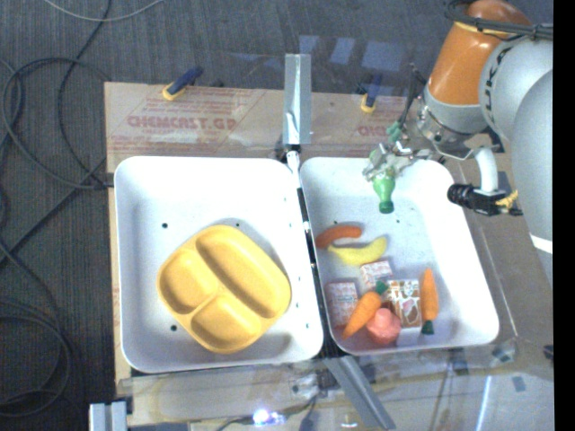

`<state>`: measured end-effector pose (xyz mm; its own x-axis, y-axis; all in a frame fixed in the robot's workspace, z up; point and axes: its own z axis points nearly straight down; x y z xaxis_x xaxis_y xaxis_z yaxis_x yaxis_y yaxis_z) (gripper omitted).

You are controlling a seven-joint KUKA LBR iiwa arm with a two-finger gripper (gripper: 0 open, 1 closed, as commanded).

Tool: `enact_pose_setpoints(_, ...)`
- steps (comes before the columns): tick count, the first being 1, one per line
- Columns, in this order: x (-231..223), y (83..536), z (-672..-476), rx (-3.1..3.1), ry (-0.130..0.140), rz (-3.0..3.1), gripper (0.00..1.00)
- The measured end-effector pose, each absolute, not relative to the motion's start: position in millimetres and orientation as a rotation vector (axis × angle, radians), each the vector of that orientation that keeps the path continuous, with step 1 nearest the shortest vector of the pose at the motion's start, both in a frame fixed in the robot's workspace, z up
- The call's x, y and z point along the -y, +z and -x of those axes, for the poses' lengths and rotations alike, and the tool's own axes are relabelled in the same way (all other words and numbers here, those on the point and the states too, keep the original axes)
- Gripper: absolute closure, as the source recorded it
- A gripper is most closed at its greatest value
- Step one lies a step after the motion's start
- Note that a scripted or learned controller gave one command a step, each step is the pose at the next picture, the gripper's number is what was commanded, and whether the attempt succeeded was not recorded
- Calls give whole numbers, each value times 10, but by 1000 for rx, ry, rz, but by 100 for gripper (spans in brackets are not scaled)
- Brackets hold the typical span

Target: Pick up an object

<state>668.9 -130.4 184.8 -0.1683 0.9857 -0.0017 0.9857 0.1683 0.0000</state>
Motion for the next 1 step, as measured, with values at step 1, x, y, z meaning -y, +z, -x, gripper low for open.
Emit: enact_pose_setpoints(1, 1530, 1800, -6561, -2420, -6, -2002, 100)
